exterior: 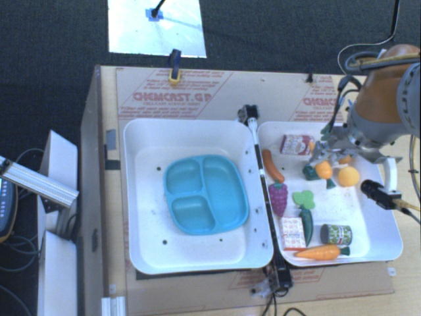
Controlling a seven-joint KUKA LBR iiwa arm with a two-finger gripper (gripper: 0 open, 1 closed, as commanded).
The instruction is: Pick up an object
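Directly beneath the jaws [327, 155], in the far part of the right bin [388, 245], sits a small orange toy fruit [323, 170], with a second, yellower one [348, 176] just beside it and a dark green piece [309, 172] touching its other side. You cannot tell from this slanted view whether the jaws are spread or closed; the wrist hides them, and nothing is visibly between them.

Judge the orange fruit as light, hard plastic: rigid, smooth and rounded, so it will likely slip or roll out if you pinch off-centre. Take it across its widest middle, coming straight down, and mind the neighbours crowding both sides.

Nearer you than the jaws lie easier shapes: a purple grape bunch [278, 198] by the divider, a green leafy piece [304, 199], a small printed box [293, 230], a little can [336, 234] and a carrot [321, 252] along the near wall. The box has flat sides and should hold well. Beside the jaws, toward the divider, lie another carton [296, 144] and a red-orange sausage [272, 166]. A blue divided plate [205, 195] fills the left bin [141, 176], well apart from the jaws.
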